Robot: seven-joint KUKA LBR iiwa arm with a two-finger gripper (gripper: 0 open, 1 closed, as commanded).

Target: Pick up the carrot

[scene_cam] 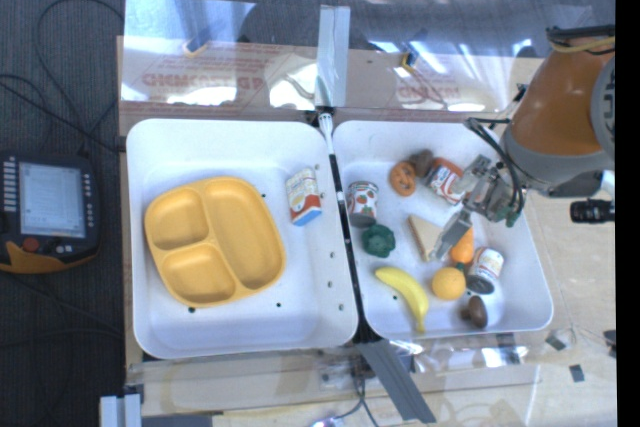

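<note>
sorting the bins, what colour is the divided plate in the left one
Yellow; the divided plate shows clearly in the camera view.

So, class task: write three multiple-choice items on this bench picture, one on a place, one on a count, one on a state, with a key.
1. Where does the yellow tray lie?
A. left bin
B. right bin
C. on the floor

2. How many compartments has the tray?
A. two
B. three
C. five

3. How does the gripper stand to the carrot?
A. far off, over the left bin
B. down at it in the right bin
C. raised high with the carrot lifted clear

Key: 1 A, the tray fills the left bin. 2 B, three hollows show. 3 B, the fingers reach down beside the carrot, which lies low among the other items.
</note>
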